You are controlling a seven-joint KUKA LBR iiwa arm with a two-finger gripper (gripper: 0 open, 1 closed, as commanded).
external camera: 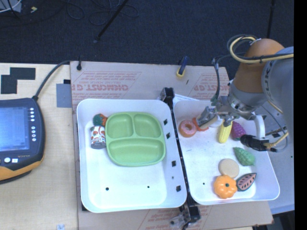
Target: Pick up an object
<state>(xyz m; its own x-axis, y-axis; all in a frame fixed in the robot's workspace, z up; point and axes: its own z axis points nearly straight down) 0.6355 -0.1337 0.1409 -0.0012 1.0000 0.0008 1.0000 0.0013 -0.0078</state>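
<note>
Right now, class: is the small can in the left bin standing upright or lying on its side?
Upright. The can shows its round top facing up, label wrapped below, standing beside the green tray.

1. Gripper [207, 119] low in the right bin [268, 188], at ten o'clock there, just beside a pink donut [187, 128].
2. Yellow corn [224, 132] at three o'clock of the donut.
3. Green divided plate [135, 139] in the left bin [124, 190].

Both white bins [96, 186] look like smooth, faintly glossy plastic, as does the matt-green divided tray [135, 139], while the board [120, 83] beneath them is dull printed cardboard, the surface [43, 195] pale wood-like, and the pumpkin [225, 186] shiny orange plastic.
</note>
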